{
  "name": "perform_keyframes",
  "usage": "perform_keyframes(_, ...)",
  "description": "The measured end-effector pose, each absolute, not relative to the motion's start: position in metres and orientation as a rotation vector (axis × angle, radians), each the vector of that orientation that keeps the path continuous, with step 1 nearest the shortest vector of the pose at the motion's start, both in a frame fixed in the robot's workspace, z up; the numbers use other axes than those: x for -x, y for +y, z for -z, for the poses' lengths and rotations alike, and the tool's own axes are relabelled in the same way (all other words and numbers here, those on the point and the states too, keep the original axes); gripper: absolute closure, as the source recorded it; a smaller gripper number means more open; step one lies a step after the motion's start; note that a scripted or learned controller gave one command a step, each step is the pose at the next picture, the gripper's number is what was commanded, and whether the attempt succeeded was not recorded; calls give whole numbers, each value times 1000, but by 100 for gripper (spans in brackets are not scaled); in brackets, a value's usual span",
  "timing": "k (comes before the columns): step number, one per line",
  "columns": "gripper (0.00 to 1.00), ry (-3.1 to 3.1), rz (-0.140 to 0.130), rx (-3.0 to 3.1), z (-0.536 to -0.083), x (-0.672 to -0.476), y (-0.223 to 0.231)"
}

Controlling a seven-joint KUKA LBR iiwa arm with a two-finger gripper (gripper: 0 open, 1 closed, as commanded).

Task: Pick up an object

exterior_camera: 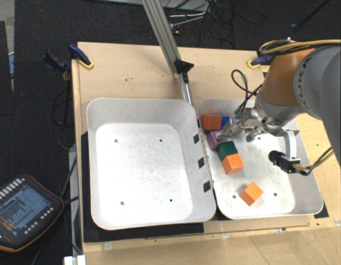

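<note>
Evidently lining up a grasp, the jaws (232,127), whose opening cannot be told, hang low over the far-left cluster of blocks (220,137) in the right bin (303,203), beside the green block (227,148).

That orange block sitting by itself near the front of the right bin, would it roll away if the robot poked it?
Probably not. The orange block looks boxy with flat faces, so a poke would likely slide it across the right bin rather than roll it. It seems stiff and probably light. With nothing touching it, it may skid or turn freely.
</note>
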State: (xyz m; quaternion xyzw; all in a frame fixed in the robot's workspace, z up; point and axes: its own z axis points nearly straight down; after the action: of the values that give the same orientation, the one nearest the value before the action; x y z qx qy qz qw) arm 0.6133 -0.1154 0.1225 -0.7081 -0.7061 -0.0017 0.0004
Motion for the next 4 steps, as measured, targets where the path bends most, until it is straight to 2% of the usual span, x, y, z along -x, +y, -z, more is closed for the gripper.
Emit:
perform_keyframes(1, 100, -2224, 7, 2226, -137, -615, -116)
perform_keyframes(3, 100, -2229, 7, 2223, -241, -630, -113)
perform_keyframes(4, 100, -2229, 5, 2222, -280, -632, -112)
